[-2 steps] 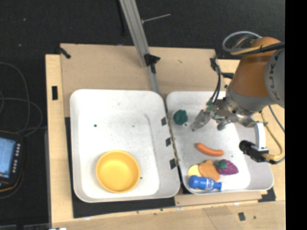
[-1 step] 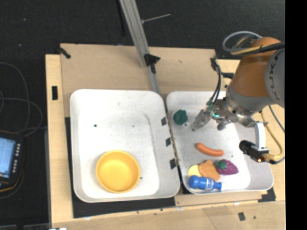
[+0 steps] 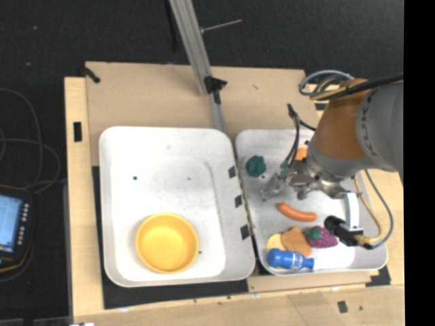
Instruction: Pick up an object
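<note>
Right bin (image 3: 268,145), shallow white plastic: smooth orange sausage (image 3: 298,212) at centre, lying flat; dark green rounded lump (image 3: 255,165) near the left wall; blue bottle (image 3: 289,259), tan cookie (image 3: 296,240) and purple grapes (image 3: 322,237) clustered along the front. Gripper (image 3: 280,182) hangs just above the sausage, metal fingers spread, pinching nothing. Left bin (image 3: 163,151): glossy round yellow bowl (image 3: 167,242).

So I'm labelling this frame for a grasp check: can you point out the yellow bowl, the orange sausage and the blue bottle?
yellow bowl (image 3: 167,242): camera view, middle of its inside.
orange sausage (image 3: 297,212): camera view, midway along its length.
blue bottle (image 3: 287,259): camera view, middle of its blue body.
</note>
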`<state>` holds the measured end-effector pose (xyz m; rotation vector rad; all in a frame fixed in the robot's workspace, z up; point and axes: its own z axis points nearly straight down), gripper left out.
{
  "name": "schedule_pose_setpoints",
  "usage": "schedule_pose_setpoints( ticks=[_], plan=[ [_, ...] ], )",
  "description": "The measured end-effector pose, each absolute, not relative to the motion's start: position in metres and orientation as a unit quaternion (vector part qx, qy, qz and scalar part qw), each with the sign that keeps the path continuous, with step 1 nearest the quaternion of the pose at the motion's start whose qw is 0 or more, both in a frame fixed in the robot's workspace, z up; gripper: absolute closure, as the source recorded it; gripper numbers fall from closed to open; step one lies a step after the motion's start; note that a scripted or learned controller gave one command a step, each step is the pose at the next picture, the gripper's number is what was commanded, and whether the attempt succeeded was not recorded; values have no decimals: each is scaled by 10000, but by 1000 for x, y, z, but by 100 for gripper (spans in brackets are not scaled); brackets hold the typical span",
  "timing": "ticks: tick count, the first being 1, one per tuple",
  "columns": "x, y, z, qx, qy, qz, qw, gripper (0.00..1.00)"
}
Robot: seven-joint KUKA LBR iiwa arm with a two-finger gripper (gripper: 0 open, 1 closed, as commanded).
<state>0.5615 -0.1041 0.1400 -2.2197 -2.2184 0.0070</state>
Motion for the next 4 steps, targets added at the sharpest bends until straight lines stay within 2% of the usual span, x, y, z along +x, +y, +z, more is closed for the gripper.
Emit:
schedule_pose_setpoints(
  ticks=[1,2,3,4],
  plan=[
    [561,-105,98,-7073,-7069,15,7,0],
    [563,-106,112,-7092,-7050,-10,-12,100],
    [566,-104,156,-7062,-7080,-18,-24,100],
    [572,-105,220,-7061,-7081,-25,-38,100]
  ],
)
